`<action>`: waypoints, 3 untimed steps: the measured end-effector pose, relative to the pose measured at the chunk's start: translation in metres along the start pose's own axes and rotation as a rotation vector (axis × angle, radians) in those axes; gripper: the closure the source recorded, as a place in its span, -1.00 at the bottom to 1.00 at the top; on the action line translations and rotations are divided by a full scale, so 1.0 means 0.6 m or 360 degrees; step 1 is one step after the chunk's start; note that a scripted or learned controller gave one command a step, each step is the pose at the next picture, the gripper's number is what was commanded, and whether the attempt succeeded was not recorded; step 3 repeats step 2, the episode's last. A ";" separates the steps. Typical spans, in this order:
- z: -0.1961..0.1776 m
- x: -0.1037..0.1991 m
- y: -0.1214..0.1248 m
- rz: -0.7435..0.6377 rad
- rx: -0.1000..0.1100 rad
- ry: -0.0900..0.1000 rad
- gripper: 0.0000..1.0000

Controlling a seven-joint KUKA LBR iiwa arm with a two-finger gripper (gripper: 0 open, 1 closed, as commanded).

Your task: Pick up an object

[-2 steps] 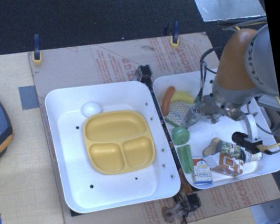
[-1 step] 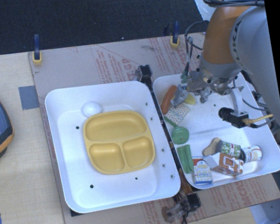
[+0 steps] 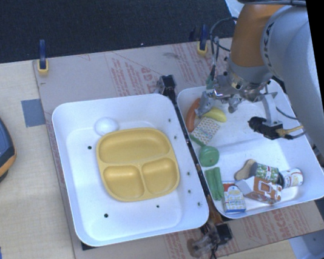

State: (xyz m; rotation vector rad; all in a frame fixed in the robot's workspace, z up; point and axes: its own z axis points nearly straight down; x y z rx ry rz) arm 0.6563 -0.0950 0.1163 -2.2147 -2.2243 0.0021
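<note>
Right now the tool [image 3: 220,100] is hanging low over the back corner of the right-hand shallow white bin [image 3: 302,142], on the side nearest its neighbour. From where I am standing I cannot tell how wide it is set, and nothing is showing as gripped in it.

Just beneath it a small yellow banana-shaped toy [image 3: 215,115] is lying, and I am taking that as the likeliest thing to be picked up. It is touching a pale checked packet [image 3: 207,129], and an orange carrot-like piece [image 3: 191,116] is leaning just beside that against the bin wall. Nearer to me, a round green toy [image 3: 208,156] and a flat green bar [image 3: 214,183] are sitting along the same wall, and a huddle of printed cartons [image 3: 263,184] is crowding the front end.

In the left-hand white bin [image 3: 85,218], a yellow divided plastic plate [image 3: 137,162] and a small white ball [image 3: 106,126] are resting well apart from all this.

What is worrying me is the crowding. The curved yellow toy is likely to be slippery, so a slightly off-centre close risks squirting it sideways. The packet pressing against it may be getting pinched along with it, or the tool may be catching the nearby wall.
</note>
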 end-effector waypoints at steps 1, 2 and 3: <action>0.041 -0.005 -0.001 0.0002 0.0004 0.0000 -1.00; 0.025 -0.006 -0.002 -0.0004 0.0012 0.0000 1.00; 0.025 -0.006 -0.002 -0.0004 0.0012 0.0000 1.00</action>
